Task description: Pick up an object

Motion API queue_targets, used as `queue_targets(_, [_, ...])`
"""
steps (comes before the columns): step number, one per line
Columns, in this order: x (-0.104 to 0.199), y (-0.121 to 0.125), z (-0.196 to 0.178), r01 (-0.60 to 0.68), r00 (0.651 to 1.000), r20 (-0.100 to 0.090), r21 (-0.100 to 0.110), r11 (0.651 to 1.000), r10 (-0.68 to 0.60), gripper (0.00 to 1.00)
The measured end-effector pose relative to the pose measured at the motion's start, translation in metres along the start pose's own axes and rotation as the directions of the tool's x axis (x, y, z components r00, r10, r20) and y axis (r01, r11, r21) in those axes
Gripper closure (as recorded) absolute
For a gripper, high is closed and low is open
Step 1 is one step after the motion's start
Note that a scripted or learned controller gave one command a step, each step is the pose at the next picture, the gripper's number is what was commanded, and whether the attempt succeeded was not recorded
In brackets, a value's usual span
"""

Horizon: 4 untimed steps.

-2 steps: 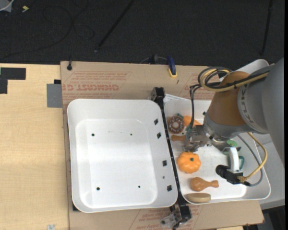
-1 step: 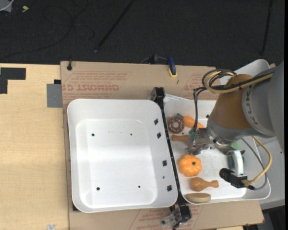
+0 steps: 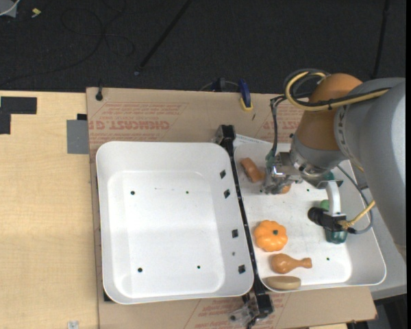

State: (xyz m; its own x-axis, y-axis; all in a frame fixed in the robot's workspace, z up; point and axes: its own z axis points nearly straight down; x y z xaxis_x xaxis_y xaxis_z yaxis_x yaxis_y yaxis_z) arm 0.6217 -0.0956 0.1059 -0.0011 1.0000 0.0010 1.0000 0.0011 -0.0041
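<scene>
Near the right bin's (image 3: 370, 269) far-left corner my gripper (image 3: 279, 179) sits low beside the brown piece (image 3: 251, 168), seemingly to grab it; finger state I cannot tell.

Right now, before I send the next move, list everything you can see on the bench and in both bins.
Left bin: one, white, left half of the bench.
Right bin: one, white, beside the left bin.
Pumpkin: one, orange with a green stem, right bin near the divider.
Drumstick: one, tan-orange, right bin, below the pumpkin.
Pale oval piece: one, beige, at the right bin's lower rim.
Brown-orange piece: one, right bin's upper left, beside the end effector.
Cardboard sheet: one, brown, under both bins.
Arm: one, grey with an orange band, from the right.
End effector: one, low over the right bin's upper part.
</scene>
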Motion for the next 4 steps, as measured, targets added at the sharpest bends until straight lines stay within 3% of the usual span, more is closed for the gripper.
queue_targets(1, [0.014,0.023,0.019,0.001,1.0,0.0,-0.002,1.0,-0.001,1.0])
queue_targets(2, [-0.002,0.022,0.018,-0.002,1.0,0.002,-0.003,1.0,0.002,1.0])
queue_targets(3, [0.015,0.022,0.019,0.001,1.0,0.0,0.0,1.0,-0.001,1.0])
queue_targets(4, [0.0,0.022,0.018,-0.002,1.0,0.002,-0.002,1.0,0.002,1.0])
